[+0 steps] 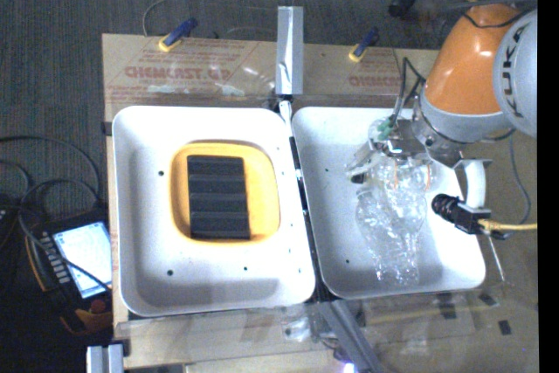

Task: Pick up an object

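Camera view: end effector [395, 155] fingers hidden against clear crumpled plastic [393, 223].

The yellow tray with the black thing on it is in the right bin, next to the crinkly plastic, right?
Not quite. The camera view shows the yellow tray with the black thing in the left bin. The crinkly plastic lies alone in the right bin, where the arm reaches in.

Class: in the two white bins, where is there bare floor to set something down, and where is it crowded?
Free: right bin floor left of the clear plastic; left bin strip below the yellow tray. Crowded: right bin's right half, under the gripper.
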Controlling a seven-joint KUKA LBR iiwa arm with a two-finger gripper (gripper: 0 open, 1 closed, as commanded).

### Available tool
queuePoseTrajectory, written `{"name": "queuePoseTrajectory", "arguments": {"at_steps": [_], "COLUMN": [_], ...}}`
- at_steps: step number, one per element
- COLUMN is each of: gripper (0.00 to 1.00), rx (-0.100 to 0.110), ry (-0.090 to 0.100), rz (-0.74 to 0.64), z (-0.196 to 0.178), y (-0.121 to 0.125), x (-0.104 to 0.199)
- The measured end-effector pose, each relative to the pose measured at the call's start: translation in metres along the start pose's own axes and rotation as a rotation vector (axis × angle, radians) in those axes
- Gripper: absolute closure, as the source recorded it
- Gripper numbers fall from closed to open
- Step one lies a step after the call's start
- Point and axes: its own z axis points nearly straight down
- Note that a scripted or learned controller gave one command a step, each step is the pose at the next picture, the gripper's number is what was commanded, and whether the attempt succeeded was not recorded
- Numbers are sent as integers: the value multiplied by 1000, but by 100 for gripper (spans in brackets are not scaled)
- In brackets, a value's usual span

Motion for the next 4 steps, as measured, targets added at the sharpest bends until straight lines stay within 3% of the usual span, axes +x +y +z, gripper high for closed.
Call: {"name": "queuePoseTrajectory", "arguments": {"at_steps": [1,2,3,4], "gripper": [0,0,100,100], "rx": [0,-16,-17,-3], "ry": [-3,-4,-1,-2], "rz": [46,-75,-75,-77], "z": [82,128,119,17], "y": [26,-2,-1,21], "x": [-44,-44,-42,25]}}
